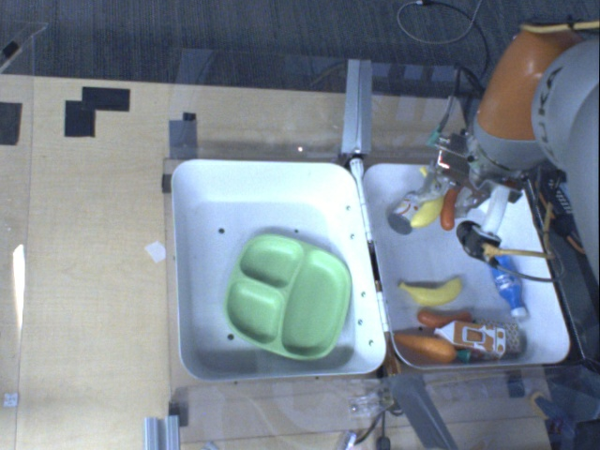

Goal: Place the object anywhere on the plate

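A green divided plate (289, 295) lies in the left white bin (202, 251), towards its front right. My gripper (442, 193) is low over the back of the right bin (553, 331). It hangs just above a small cluster: a yellow piece (426, 215), a red sausage-shaped thing (448, 209) and a grey cylinder (403, 219). The wrist hides where the gripper meets them, so I cannot tell whether any of them is held.
Further forward in the right bin lie a banana (433, 292), a blue bottle (509, 287), an orange carrot-like thing (427, 347) and a brown labelled bottle (480, 337). A metal divider (355, 111) runs between the bins at the back.
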Available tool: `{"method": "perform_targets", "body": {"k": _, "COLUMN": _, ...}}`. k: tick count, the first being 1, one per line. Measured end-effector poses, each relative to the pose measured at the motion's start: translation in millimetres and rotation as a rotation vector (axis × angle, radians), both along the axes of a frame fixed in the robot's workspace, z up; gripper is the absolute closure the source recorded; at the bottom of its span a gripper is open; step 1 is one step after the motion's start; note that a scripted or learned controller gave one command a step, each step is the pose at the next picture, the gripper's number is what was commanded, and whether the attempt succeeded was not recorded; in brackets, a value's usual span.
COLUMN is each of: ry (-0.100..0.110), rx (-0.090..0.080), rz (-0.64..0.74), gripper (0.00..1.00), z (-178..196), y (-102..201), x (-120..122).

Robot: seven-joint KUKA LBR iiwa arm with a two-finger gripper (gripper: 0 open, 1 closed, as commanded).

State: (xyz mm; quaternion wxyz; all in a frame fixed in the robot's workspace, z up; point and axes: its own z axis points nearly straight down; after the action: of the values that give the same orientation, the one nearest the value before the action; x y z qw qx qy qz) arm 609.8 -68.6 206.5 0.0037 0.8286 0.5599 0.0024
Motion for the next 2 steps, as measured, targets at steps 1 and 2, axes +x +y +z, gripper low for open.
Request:
{"method": "perform_targets", "body": {"k": 1, "ry": 0.006, "rx": 0.004, "rz": 0.142, "gripper": 1.00, "z": 22.7, "y": 74.3, "x": -39.7}}
{"method": "perform_targets", "body": {"k": 2, "ry": 0.008, "rx": 0.003, "rz": 0.374, "gripper": 1.00, "z": 10.4, "y": 146.4, "x": -87.8}}
